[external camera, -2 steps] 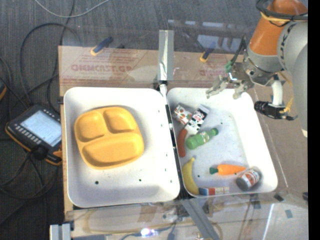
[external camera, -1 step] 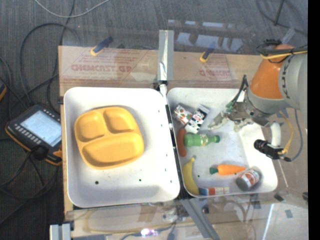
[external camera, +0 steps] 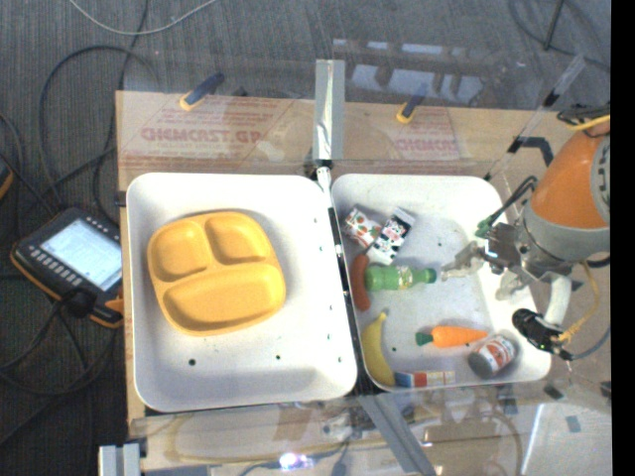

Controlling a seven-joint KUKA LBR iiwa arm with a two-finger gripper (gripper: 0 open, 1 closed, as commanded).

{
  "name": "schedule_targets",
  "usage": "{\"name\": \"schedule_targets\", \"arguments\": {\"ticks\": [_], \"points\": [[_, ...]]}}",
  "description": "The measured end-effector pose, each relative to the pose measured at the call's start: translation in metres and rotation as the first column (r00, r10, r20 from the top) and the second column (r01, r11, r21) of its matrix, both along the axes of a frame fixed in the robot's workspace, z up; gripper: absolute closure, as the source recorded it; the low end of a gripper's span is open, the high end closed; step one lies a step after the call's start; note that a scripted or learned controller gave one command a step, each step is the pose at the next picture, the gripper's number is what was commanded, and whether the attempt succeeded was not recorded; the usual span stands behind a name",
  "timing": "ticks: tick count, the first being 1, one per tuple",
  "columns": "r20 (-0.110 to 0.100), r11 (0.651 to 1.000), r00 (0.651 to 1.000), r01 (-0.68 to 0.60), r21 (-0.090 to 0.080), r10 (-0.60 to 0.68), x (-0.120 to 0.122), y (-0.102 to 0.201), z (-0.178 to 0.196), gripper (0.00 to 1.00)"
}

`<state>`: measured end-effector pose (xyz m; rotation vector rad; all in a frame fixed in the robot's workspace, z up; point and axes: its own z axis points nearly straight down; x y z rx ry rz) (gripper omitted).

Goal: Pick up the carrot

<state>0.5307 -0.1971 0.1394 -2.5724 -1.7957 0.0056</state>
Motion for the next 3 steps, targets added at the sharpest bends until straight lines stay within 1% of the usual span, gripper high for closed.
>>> {"name": "schedule_targets", "arguments": {"ticks": [1,2,3], "points": [[0.001,0.966,0.966,-0.26,0.001,0.26,0.01,-0.001,-0.044,0.0],[0.02,0.935,0.935,-0.354,-0.016,0.355,-0.041,0.019,-0.049,0.0],[0.022,0.988,0.988,-0.152,0.006,0.151,-0.038,-0.005,-0.049,0.0]]}}
